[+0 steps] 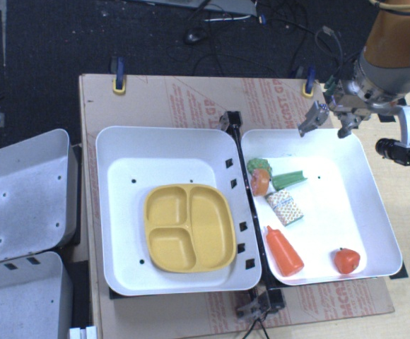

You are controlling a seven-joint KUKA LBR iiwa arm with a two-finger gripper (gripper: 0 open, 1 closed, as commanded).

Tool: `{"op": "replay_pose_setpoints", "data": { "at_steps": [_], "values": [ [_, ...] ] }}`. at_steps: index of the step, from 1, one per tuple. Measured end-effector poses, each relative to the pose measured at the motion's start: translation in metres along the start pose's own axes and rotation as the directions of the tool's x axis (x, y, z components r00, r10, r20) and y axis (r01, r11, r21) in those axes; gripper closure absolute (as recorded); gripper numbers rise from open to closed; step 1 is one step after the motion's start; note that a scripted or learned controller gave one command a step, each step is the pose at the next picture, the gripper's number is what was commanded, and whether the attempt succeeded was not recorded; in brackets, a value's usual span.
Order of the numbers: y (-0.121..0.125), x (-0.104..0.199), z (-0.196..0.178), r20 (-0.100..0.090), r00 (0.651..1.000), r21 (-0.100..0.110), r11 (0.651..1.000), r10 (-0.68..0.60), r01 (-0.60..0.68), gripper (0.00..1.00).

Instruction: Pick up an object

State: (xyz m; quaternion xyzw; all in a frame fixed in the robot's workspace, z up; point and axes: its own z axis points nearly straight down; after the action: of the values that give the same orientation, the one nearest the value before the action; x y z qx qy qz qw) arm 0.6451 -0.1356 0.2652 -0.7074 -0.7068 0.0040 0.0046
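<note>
The orange bottle point(284, 252) is lying untouched at the lower left of the right bin point(375, 210), while the pincer point(329, 121), released and carrying nothing, is hovering over that bin's upper edge, leaving the pick undone.

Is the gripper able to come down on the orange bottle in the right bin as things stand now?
Probably yes. The gripper hangs over the far rim of the right bin, and the orange bottle lies at the near side with open floor around it. Only the patterned packet is near, and it lies apart.
</note>
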Motion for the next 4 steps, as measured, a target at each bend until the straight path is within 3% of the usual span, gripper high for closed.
{"op": "replay_pose_setpoints", "data": {
  "at_steps": [1,4],
  "values": [
    [0.002,0.0,-0.007,0.002,1.0,-0.012,1.0,-0.002,0.002,0.0],
    [0.008,-0.006,0.139,0.001,1.0,-0.009,1.0,0.0,0.0,0.0]
  ]
}}
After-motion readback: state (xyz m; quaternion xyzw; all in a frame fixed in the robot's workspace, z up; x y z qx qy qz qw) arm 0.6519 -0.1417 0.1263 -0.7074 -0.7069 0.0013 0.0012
